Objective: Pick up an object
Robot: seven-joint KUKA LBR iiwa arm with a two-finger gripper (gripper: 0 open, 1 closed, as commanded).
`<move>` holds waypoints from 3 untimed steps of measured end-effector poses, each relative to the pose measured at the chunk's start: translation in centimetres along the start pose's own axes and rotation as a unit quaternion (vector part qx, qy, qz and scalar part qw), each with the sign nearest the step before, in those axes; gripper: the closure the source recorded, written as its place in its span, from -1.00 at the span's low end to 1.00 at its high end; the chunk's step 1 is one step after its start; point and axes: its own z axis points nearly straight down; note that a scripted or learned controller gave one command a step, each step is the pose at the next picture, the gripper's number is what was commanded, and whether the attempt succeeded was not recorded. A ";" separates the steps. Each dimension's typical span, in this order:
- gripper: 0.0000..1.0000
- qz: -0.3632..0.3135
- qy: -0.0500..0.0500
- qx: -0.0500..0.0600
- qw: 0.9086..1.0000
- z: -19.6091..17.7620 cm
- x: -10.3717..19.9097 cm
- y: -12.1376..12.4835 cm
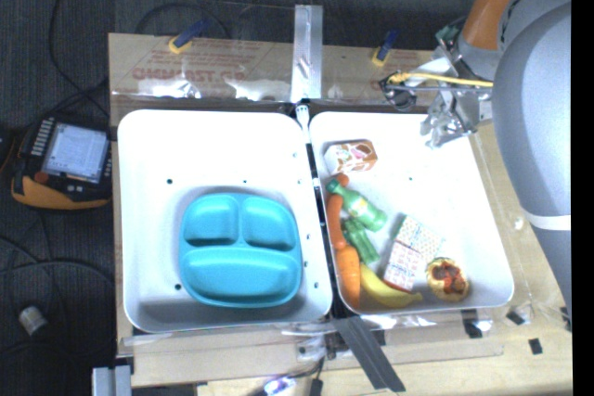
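Hovering at the right bin's far corner, gripper finger state impossible to tell, needing descent toward the banana.

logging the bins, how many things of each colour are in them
blue: 1, tray
orange: 1, carrot
green: 1, bottle
yellow: 1, banana
mixed colours: 3, packet, box, round item
total: 7

Tray in left bin
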 end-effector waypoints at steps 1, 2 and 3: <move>1.00 0.006 0.004 0.004 1.000 -1.5 0.4 -3.8; 1.00 0.014 0.003 0.001 1.000 2.0 0.8 0.4; 1.00 0.017 0.004 0.003 1.000 12.3 0.5 -0.3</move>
